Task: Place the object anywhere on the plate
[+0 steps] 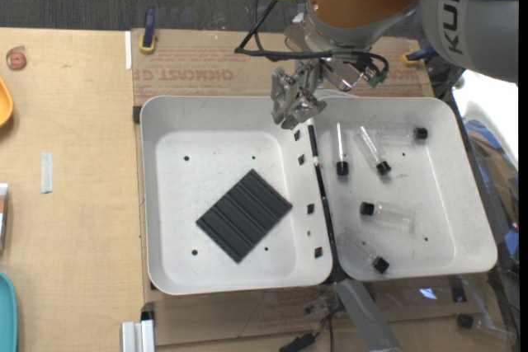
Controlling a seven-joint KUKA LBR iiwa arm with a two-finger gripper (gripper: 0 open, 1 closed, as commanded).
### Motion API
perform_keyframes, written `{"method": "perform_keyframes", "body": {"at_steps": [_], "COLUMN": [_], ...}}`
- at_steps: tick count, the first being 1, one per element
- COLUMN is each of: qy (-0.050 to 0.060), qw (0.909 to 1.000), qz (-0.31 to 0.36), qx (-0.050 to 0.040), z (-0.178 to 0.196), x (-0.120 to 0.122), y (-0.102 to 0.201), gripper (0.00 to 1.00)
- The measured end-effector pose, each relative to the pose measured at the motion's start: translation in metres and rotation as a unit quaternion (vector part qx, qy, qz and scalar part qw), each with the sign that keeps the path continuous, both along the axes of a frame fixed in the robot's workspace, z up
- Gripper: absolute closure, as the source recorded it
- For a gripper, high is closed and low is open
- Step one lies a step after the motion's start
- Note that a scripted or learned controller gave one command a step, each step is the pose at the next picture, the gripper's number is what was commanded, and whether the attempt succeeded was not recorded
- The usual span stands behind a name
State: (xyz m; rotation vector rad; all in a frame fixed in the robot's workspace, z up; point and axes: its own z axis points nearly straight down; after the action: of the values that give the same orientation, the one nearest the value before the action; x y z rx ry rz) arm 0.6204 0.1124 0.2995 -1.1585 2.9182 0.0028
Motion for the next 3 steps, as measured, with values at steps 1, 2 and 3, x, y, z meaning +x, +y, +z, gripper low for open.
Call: {"method": "perform_keyframes", "body": {"at_steps": [1, 2, 3], "qy": [-0.001, 0.000, -0.002], "qw": [0.9885, 0.9932, 0.9660], "qz": [0.151, 0.116, 0.259], "qx": [0.0000, -0.0003, 0.0000], "z": [0.141, 0.000, 0.099], "x": [-0.070, -0.142, -0.112], "y": [-0.018, -0.009, -0.016], "gripper": [1.00, 1.00, 1.00]}}
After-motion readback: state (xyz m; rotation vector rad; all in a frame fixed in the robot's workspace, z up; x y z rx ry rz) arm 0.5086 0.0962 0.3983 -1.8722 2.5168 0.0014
